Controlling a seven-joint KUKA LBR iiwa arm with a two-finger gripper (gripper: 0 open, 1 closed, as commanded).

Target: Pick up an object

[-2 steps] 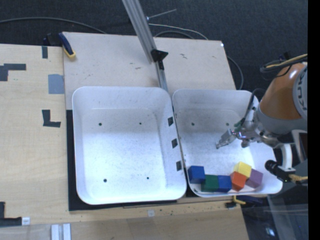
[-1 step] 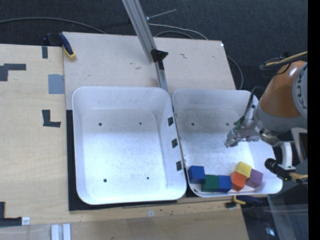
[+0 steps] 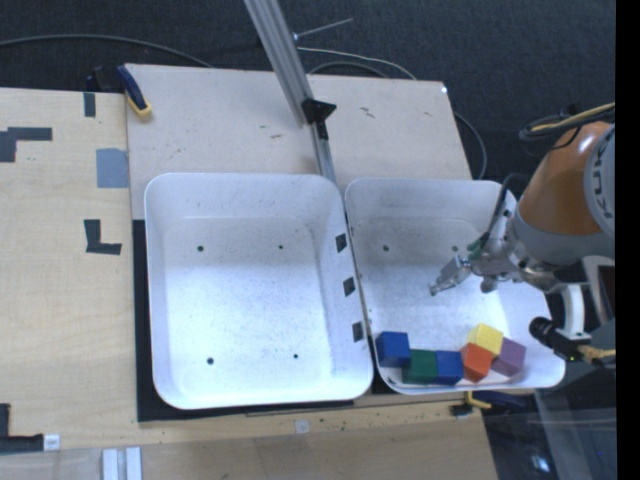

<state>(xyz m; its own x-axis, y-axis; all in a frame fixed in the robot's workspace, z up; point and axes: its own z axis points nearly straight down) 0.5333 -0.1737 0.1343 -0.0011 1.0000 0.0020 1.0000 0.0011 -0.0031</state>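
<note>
Along the near edge of the right bin [image 3: 420, 208] lies a row of small blocks: a blue block [image 3: 393, 347], a green block [image 3: 422, 366], another blue block [image 3: 448, 367], an orange block [image 3: 477, 361], a yellow block [image 3: 487, 337] and a purple block [image 3: 510, 355]. My gripper [image 3: 452, 276] hangs over the middle of the right bin, above and behind the blocks, its tips pointing left. Nothing shows between its fingers.
The left bin [image 3: 245, 288] sits beside the right one, sharing a raised rim. A slanted metal pole [image 3: 285, 48] crosses the bench behind the bins. The arm's orange band [image 3: 565, 188] fills the right side.
</note>
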